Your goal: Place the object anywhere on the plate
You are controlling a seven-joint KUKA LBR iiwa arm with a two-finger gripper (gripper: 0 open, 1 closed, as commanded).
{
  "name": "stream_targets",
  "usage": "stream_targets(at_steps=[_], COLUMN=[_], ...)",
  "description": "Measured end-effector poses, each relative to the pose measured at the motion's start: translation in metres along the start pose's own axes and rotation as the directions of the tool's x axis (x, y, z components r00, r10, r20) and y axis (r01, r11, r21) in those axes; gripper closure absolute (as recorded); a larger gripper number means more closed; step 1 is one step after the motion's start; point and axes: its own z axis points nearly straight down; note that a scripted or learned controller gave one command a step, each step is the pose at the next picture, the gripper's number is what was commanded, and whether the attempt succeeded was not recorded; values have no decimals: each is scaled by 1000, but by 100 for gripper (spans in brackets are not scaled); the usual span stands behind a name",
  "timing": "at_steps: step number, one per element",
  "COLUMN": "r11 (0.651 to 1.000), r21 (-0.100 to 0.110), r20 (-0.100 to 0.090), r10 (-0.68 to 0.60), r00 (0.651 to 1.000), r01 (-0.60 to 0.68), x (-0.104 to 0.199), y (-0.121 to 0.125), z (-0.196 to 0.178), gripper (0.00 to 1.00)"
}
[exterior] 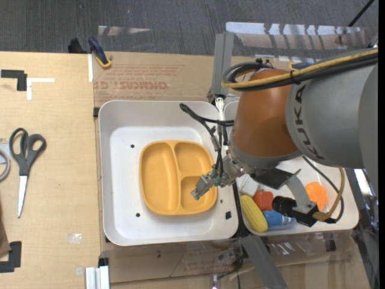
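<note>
A yellow divided plate [171,176] lies in the left white bin [114,179]. My gripper [203,187] hangs over the plate's lower right compartment, close to its right rim. The arm's orange band and grey wrist sit just to the right of it, above the wall between the bins. A small greenish part shows at the gripper's base; whether anything is held there is unclear. In the right bin [349,218] lie a yellow corn cob [254,213], a red piece [263,198], a blue piece [280,220] and an orange piece [316,193], partly hidden by the arm.
Black cables run from the arm across the left bin's upper right corner. A black part [294,209] of the arm hangs over the right bin's objects. Scissors [25,161] lie on the wooden bench at the far left.
</note>
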Motion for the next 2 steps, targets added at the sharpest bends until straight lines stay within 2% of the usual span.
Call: stream_targets(at_steps=[1,2], r11=[999,970], r21=[-1,-3], r20=[2,3], r10=[-42,-242], r00=[999,970], r01=[42,242], x=[3,-48], y=[2,-27], z=[-97,-120], gripper=[0,0])
